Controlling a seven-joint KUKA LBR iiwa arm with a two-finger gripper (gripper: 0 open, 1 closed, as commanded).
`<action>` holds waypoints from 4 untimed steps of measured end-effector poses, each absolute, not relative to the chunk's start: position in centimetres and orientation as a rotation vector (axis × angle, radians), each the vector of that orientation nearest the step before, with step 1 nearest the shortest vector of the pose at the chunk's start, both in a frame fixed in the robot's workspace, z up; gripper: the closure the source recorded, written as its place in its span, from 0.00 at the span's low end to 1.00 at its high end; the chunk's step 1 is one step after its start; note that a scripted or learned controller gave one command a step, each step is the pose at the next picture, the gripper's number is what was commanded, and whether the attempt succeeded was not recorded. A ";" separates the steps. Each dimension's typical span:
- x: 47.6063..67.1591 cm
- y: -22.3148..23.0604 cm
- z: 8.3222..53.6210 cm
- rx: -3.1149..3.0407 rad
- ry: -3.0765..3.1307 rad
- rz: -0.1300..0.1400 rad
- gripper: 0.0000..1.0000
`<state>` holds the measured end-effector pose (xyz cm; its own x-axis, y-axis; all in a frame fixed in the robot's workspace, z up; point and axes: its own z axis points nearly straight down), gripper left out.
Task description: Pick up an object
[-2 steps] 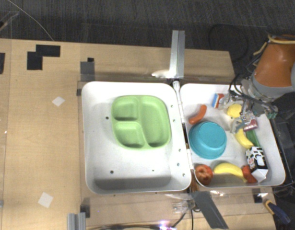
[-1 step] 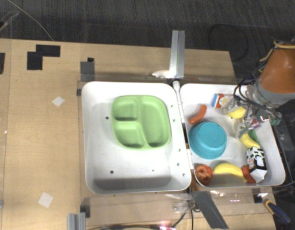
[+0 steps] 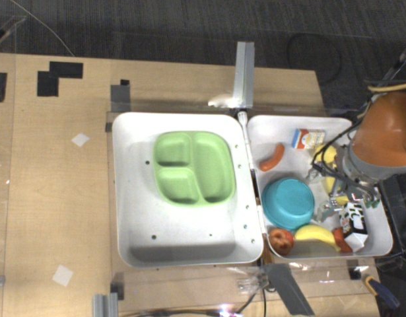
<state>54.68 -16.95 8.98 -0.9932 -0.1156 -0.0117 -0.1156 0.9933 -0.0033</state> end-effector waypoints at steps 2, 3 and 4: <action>56.0 -11.5 9.0 -0.071 3.124 -0.009 0.00; 66.6 -14.4 8.7 -0.045 3.135 -0.002 0.00; 62.4 -17.4 8.8 0.320 3.115 -0.001 0.00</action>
<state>62.37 -17.40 8.79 -0.9791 0.2030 -0.0101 0.2030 0.9792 0.0005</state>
